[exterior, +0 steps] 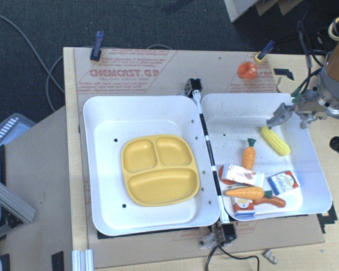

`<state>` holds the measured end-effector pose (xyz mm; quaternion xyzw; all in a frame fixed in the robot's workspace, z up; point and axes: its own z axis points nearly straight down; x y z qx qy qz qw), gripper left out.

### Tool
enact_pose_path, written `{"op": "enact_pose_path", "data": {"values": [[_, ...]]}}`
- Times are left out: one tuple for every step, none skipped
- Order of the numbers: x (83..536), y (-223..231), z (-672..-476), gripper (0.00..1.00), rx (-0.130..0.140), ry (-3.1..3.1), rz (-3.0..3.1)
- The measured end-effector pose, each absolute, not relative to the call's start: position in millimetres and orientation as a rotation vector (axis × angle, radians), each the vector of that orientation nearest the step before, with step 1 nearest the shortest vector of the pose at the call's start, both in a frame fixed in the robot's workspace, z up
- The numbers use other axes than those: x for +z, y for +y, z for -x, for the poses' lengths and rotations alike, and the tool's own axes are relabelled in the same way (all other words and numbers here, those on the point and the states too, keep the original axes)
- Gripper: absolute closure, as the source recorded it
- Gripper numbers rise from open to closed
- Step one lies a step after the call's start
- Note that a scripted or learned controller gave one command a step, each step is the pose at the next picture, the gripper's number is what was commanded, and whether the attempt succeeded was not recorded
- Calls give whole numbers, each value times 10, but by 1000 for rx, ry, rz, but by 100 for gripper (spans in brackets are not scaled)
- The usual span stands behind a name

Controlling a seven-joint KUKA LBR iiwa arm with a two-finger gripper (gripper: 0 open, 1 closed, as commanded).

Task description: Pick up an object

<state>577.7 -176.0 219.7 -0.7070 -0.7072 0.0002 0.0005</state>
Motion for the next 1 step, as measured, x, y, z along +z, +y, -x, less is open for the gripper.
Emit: {"op": "enact_pose_path", "data": {"values": [[889,-2115,-6181,0,1,-2221,2219]]}}
